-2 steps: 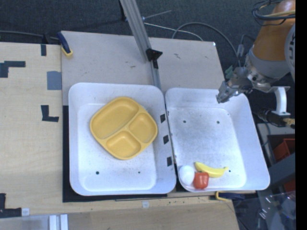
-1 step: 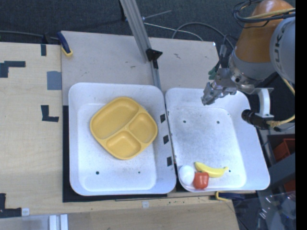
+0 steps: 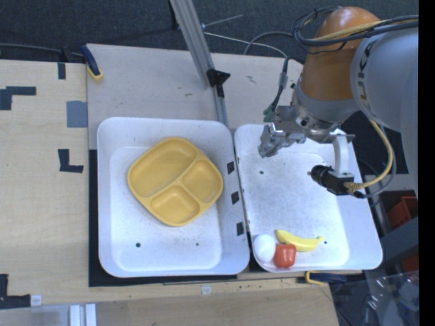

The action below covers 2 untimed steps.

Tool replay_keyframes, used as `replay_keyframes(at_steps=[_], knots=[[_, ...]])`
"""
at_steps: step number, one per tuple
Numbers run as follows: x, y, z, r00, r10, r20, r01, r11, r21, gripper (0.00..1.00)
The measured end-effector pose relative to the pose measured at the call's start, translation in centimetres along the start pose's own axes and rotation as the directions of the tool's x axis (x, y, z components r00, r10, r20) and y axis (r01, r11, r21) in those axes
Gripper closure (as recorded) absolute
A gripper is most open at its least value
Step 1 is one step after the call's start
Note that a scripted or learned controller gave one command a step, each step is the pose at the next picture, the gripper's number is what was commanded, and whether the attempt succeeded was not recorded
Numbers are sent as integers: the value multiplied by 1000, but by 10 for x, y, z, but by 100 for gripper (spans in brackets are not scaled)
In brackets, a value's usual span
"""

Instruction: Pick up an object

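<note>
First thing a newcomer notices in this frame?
Probably the yellow divided plate lying alone in the left bin. Next, the gripper over the far end of the right bin, while the banana, white ball and red piece cluster at its near edge.

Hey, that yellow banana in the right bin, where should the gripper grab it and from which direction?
Probably the banana at its middle, coming straight down, fingers closing across its narrow width. It lies flat and long, left to right, near the right bin's front edge. The red object and white ball crowd its left end, so the middle leaves more room.
</note>
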<state>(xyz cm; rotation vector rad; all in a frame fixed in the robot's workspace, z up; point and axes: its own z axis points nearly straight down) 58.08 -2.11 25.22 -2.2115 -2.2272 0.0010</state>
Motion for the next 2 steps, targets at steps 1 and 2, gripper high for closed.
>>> replay_keyframes(at_steps=[1, 2], knots=[[64, -6, 9, 1000, -1, 0, 1, 1000, 0, 100], [121, -18, 23, 1000, 0, 0, 0, 1000, 1, 100]])
